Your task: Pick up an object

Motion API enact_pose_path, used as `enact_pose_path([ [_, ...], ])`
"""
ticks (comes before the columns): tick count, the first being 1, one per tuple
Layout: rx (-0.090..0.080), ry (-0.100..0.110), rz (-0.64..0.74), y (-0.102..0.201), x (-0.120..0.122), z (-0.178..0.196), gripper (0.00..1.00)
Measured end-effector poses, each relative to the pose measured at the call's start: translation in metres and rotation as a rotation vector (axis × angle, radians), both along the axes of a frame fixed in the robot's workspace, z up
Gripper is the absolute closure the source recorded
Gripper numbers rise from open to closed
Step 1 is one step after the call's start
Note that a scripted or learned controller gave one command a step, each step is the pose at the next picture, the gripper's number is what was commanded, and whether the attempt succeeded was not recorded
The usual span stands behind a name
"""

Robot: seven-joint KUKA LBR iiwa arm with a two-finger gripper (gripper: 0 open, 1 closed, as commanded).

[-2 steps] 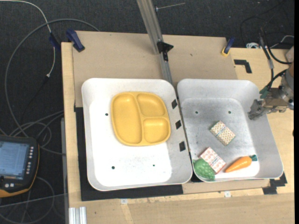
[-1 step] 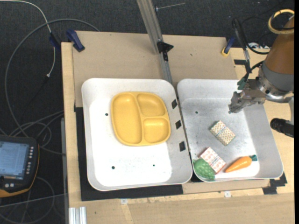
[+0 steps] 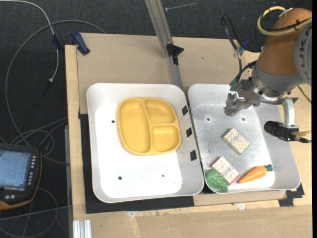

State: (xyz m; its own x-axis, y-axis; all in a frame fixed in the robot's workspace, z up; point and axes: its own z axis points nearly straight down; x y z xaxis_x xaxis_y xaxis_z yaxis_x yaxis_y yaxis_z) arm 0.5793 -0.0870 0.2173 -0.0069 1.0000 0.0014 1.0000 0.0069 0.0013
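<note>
My gripper (image 3: pixel 234 106) hangs over the right bin's (image 3: pixel 282 152) far edge; I cannot tell its state. A carrot (image 3: pixel 253 173) lies near the bin's near edge.

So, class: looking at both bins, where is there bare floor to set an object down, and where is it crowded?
Left bin: bare strips left of and in front of the yellow divided plate. Right bin: bare between the gripper and the patterned box, and along its right side. Crowded: the near edge, with the green item, small box and carrot.
</note>
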Motion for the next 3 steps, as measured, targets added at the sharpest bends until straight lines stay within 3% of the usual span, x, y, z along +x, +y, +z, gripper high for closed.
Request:
enact_pose_path([
  [1,0.001,-0.001,0.001,0.055,0.025,-0.001,1.00],
  [3,0.001,-0.002,-0.001,0.151,0.052,0.022,1.00],
])
